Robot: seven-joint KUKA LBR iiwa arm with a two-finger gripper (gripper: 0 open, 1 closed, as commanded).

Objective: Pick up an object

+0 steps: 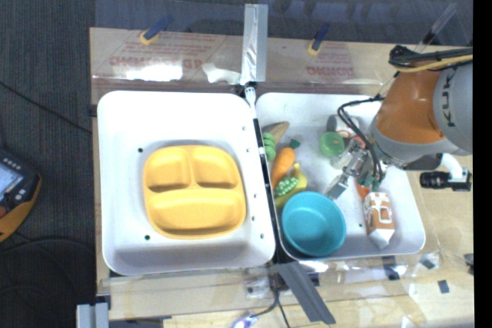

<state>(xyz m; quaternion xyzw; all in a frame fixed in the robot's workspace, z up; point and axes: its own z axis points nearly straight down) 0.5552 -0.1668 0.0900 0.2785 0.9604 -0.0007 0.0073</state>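
yellow tray [194, 190], teal bowl [312, 223], orange carrot [283, 163]

In the right-hand white bin [407, 242], a round teal plastic bowl [312, 223] sits upright at the front left. Behind it lie an orange toy carrot [283, 162] and green-and-yellow toy [290, 184]; a small white-and-orange carton [379, 217] lies at the right.
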